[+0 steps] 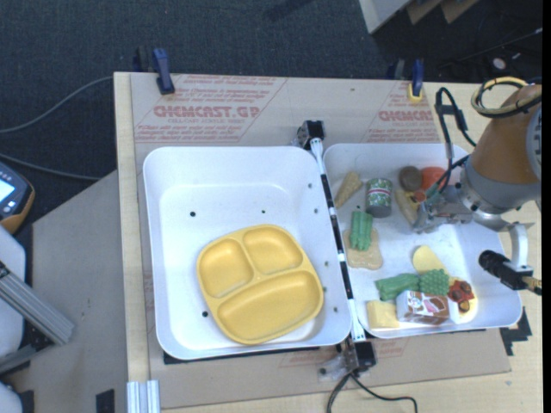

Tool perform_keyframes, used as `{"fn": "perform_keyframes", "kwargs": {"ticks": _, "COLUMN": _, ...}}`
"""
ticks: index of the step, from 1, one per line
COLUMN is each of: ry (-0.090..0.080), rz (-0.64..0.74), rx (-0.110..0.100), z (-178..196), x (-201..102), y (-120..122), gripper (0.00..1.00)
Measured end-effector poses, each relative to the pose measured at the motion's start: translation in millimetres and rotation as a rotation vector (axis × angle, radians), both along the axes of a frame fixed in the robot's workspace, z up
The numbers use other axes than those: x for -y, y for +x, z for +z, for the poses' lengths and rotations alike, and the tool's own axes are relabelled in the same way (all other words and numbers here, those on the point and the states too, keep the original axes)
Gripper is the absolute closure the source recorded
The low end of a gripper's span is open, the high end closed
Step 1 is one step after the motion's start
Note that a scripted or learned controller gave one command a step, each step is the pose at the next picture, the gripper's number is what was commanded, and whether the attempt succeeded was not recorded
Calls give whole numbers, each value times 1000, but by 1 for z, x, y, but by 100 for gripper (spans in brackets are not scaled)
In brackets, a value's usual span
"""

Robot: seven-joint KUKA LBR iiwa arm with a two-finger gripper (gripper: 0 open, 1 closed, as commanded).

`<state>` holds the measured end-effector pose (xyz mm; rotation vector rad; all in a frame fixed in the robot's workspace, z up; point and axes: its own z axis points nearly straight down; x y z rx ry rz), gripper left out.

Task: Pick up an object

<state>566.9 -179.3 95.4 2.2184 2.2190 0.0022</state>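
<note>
Claw low in right bin — can, toy foods crowding

Arm cut off by right edge, upper links out of frame; its wrist hides part of right bin far wall. Gripper fingertips lost among clutter, their state unreadable. Orange item and brown item half hidden behind gripper, kind unclear. Small can label too small to read. Packet print blurred. Device at left edge cut off
</note>
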Motion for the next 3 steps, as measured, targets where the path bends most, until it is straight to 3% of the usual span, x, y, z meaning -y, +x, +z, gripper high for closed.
{"fn": "perform_keyframes", "kwargs": {"ticks": 1, "ry": 0, "rz": 0, "rx": -1, "z": -1, "x": 0, "y": 0, "gripper": 0}}
{"fn": "perform_keyframes", "kwargs": {"ticks": 2, "ry": 5, "rz": -5, "rx": -11, "z": 5, "x": -7, "y": -92, "gripper": 0}}
{"fn": "perform_keyframes", "kwargs": {"ticks": 3, "ry": 1, "rz": -1, "rx": -1, "z": 15, "x": -7, "y": -87, "gripper": 100}}
